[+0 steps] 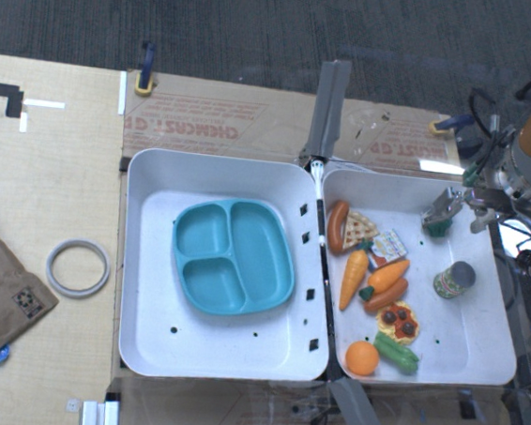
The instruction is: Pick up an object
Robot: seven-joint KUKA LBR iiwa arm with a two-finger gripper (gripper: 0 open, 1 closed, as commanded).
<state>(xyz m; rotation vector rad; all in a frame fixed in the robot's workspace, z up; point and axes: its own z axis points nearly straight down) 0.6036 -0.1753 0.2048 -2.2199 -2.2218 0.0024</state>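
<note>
The arm's gripper point(449, 212) hovered over the right bin point(477, 356) – whether its fingers were parted could not be told – above toy food including a carrot point(353, 277), orange point(361, 357) and tin can point(454, 279), the cardboard point(200, 120) behind printed "CHEMCAST GP", upside down

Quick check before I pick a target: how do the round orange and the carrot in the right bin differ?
The orange is a round ball; the carrot is long and tapered, with a green top. The orange sits at the bin's near edge beside a green vegetable; the carrot lies farther back, beside the hot dog. Both are orange and rest untouched.
</note>
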